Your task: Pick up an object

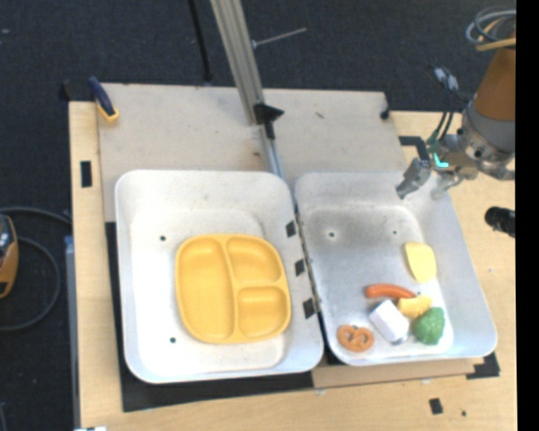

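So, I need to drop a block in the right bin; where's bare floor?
The right bin's far half, beneath the gripper. Its near right corner is crowded: yellow piece, sausage, pretzel, white block, broccoli.

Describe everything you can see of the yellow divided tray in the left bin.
The yellow divided tray looks like smooth moulded plastic, a rounded rectangle with a raised rim. Ridges split it into three compartments: one long one on its left side, two smaller ones on the right. It lies flat, right way up, turned slightly askew, on the floor of the left bin, toward the bin's near-right part. Nothing else touches it.
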Available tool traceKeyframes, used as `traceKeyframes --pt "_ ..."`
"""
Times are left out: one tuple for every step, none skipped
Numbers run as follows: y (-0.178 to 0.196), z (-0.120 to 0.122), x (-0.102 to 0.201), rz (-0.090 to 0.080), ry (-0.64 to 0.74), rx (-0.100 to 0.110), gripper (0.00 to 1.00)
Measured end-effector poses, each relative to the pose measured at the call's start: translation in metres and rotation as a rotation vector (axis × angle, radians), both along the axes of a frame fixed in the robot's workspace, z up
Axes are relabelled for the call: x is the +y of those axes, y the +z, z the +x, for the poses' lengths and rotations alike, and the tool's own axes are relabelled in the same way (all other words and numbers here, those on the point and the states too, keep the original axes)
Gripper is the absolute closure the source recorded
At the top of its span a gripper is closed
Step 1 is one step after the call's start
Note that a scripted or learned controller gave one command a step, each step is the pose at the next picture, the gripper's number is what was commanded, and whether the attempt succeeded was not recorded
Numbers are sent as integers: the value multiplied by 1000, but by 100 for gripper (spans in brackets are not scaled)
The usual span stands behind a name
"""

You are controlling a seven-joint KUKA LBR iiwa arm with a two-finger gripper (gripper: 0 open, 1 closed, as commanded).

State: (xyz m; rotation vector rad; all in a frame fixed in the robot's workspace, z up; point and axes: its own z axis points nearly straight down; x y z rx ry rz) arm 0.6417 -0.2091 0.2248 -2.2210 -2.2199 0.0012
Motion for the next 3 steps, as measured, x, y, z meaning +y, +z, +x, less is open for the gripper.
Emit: traceKeyframes --pt "2 1 0 -1 1 -4 0" --pt "-60 5 -3 -2 1 1 0" --pt "-121 8 1 -1 5 1 0"
